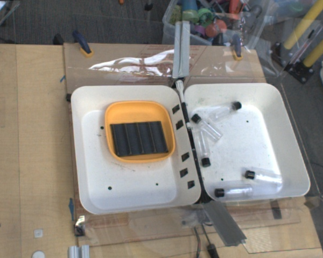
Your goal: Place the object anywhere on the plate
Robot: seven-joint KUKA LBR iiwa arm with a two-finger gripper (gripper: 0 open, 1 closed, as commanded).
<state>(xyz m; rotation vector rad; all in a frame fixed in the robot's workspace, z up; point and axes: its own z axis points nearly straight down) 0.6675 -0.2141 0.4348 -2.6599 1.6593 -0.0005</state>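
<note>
An orange plate (pixel 114 116) sits in the left white bin (pixel 91 187), toward its upper middle. A black ribbed rectangular object (pixel 139 138) lies flat on the plate and covers most of its floor. In the right white bin (pixel 290 144) lie several clear plastic tubes with black caps: a cluster (pixel 209 123) near the bin's upper left, one tube (pixel 202 147) along the left wall, and two tubes (pixel 264 176) (pixel 234 191) near the front edge.
A grey metal divider bar (pixel 181 50) runs down to the seam between the bins, and black tabs (pixel 183 144) line that seam. A clear box of colourful toys (pixel 220 9) stands beyond the bench at the back. Crinkled clear film (pixel 134 66) lies behind the left bin.
</note>
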